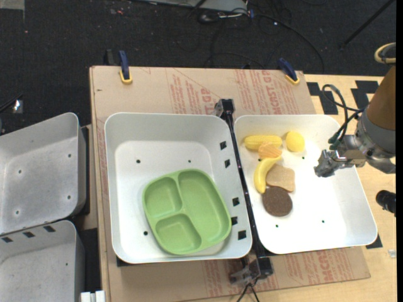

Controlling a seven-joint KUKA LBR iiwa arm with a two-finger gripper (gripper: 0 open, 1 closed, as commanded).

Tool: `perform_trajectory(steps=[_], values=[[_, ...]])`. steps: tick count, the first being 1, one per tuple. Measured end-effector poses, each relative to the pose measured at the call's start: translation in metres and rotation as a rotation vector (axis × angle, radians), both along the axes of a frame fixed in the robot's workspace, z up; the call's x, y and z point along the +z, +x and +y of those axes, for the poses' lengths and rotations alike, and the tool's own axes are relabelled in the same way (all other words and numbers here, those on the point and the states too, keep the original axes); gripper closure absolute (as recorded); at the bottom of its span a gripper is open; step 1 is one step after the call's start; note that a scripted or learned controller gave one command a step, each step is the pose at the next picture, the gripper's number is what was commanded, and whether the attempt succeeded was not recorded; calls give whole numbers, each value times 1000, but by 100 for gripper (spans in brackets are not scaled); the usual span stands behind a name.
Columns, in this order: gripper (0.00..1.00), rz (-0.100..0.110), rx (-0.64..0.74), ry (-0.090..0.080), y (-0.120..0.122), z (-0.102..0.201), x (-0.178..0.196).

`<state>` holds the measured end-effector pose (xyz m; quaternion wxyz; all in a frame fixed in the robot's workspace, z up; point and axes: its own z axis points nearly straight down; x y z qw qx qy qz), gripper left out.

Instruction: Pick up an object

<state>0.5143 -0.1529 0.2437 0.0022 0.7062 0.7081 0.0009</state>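
The right-hand bin (352,228) is taken as the landmark: near its left wall a tight cluster of food pieces is seen, the curved banana (261,175) pressed against a tan slice (281,179) and a brown round piece (277,202), with a lemon (295,141) further back. The gripper (326,165) is held over the bin's right half, well apart from the cluster, and whether it is parted or closed cannot be told. A miss is risked here: bare floor may be clamped, or two touching pieces may be caught and one dropped.
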Motion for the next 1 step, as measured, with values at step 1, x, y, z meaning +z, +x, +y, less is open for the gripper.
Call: perform_trajectory(steps=[1], values=[[100, 4, 5, 3, 7, 52, 0]])
